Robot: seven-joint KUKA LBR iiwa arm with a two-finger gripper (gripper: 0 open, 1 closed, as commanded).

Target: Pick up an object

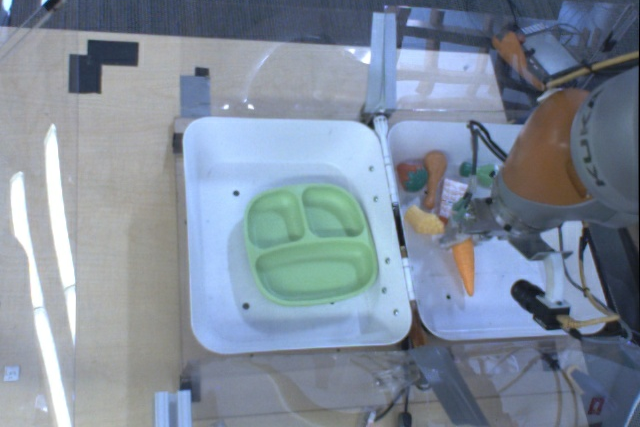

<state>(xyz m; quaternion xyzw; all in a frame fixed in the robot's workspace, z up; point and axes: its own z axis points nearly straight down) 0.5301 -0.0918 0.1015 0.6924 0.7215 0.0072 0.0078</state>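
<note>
A: Where is the hand (462, 233) at this moment?

B: It hangs low in the right bin (500, 315), near that bin's left wall and about halfway between its far and near rims. The arm (560, 155) above it covers much of it, and I cannot tell whether it is spread or pressed together.

A: And the thing to be picked?

B: My guess is the carrot (465, 267), since it lies right at the hand. Its broad end sits just under the hand, seemingly touching, and nothing shows it as held.

A: Which way does it point?

B: Its long axis runs from the far rim towards the near rim, tilted only slightly. The wide end faces the far rim and the narrow tip points at the near rim of the bin.

A: What could go wrong?

B: The carrot tapers and looks smooth, so a grip taken at the very end may squeeze it out and send it sliding towards the near rim. The yellow piece (424, 222) lies just beside the hand, towards the left wall, and could be nudged or caught along with it.

A: Anything else close by?

B: A brown piece (434, 177) and a red piece (412, 178) lie nearer the far left corner, and a green piece (484, 172) sits by the arm. A crowded closing there might pinch two things or none. The left bin (210, 245) holds a green divided tray (310, 243), well apart from all this
</note>
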